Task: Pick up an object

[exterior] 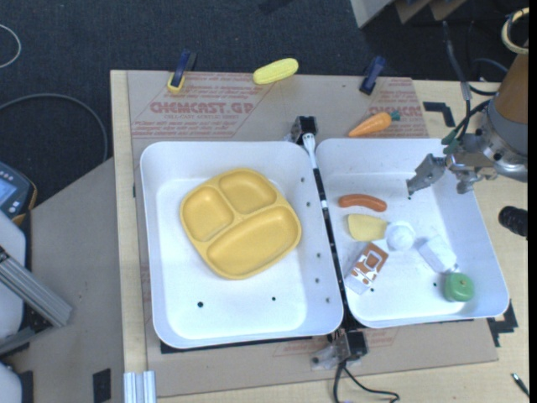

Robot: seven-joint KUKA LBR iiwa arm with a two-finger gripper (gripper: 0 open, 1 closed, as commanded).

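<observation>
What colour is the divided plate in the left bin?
Yellow: the plate shows best in the overhead camera view.

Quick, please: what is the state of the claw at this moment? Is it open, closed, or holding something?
Claw: open, holding nothing, above the back of the right bin.

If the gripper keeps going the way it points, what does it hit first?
The gripper points down-left over the right bin. The first thing in that line looks like bare bin floor, then the sausage further along. Height is unclear from this slanted view, so treat that as likely.
</observation>
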